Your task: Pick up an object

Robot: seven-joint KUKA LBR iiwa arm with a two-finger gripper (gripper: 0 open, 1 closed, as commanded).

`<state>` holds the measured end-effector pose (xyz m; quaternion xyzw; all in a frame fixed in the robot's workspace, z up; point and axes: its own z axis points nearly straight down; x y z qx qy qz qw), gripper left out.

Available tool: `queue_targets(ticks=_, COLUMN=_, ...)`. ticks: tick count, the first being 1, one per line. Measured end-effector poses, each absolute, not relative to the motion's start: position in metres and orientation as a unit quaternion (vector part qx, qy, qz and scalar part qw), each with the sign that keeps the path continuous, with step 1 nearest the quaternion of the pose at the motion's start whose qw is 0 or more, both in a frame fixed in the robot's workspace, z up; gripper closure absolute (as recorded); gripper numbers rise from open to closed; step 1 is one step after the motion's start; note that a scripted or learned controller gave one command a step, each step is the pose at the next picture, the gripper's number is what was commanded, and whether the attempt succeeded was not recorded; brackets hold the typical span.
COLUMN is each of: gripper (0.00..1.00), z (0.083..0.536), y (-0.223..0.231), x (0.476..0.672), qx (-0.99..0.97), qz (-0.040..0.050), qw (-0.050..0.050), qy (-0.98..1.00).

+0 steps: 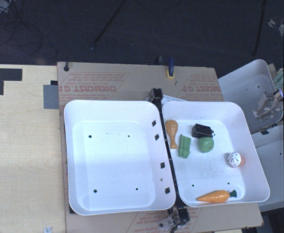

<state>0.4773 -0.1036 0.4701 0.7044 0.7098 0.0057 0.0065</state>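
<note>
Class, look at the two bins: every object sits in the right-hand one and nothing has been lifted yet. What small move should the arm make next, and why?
Probably bring the gripper over the right bin and down above the carrot. It lies alone near the front wall, apart from the others, whereas the green ball touches the black block and the green piece lies beside the tan drumstick.

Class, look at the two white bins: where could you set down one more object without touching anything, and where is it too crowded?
The left bin has a bare floor, wall to wall. In the right bin, a free patch lies between the green ball and the carrot. It is crowded along the top, where the drumstick, green block and black object cluster.
</note>
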Motion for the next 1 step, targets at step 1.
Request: queue_targets(ticks=1, gripper=1.00, z=0.4704, y=-0.1056, x=0.4769, qx=0.705, qz=-0.0017, qw=-0.001, qy=0.709)
